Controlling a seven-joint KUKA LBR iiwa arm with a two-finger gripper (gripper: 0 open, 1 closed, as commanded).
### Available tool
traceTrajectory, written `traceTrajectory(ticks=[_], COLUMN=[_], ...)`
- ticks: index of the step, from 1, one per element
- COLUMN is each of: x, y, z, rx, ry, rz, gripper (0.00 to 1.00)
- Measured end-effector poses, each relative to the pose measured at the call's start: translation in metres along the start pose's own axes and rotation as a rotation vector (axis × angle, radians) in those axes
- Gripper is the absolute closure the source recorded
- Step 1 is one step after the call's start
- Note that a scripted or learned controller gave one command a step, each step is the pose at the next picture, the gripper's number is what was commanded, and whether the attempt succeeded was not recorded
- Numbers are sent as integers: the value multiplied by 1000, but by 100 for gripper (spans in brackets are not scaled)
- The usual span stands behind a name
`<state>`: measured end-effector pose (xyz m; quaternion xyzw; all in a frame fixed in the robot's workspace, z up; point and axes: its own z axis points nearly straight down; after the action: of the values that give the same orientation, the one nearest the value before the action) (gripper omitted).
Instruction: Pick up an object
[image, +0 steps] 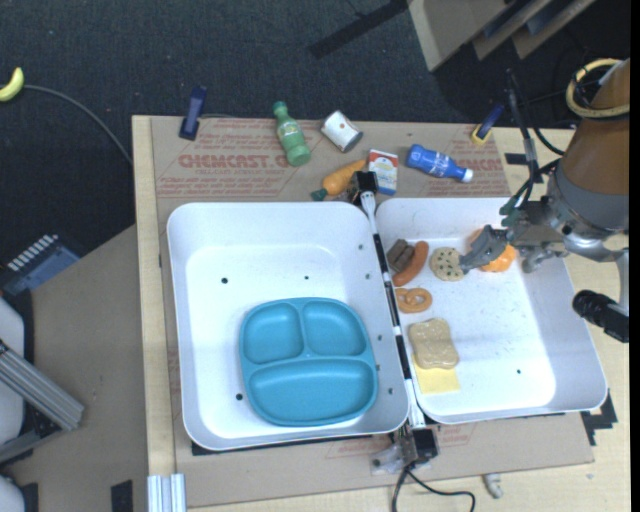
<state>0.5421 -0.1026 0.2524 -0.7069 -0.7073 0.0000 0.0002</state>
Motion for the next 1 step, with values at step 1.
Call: traceTrajectory(ticks=[1], x=[-74], y=[55], z=[89], rx=[1], ry=[-1], rz=[2], gripper=[0])
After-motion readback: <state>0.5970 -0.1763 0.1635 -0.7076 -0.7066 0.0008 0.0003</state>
